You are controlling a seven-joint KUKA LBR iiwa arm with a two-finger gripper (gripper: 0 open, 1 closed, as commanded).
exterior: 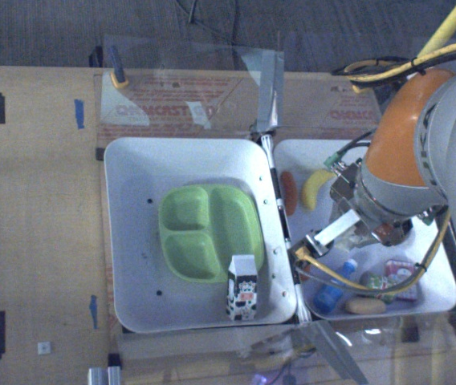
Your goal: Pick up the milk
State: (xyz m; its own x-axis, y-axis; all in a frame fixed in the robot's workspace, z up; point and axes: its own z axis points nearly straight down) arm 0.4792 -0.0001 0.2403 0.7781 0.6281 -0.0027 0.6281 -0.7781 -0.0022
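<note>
Nearest the lens, the grey arm (421, 147) with its orange band overhangs the right bin (446, 295). Its gripper (312, 243) points toward the divider between bins; finger opening cannot be determined. Milk carton (242, 287) stands upright by the left bin's (132, 175) near edge, touching the green tray's (204, 231) near corner, well apart from the gripper. Judgement: pick not yet begun.

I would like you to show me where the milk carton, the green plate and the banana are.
milk carton (242, 289), camera view, on its cow-patterned front face.
green plate (189, 251), camera view, on its lower left compartment.
banana (316, 187), camera view, on the middle of the yellow peel.
</note>
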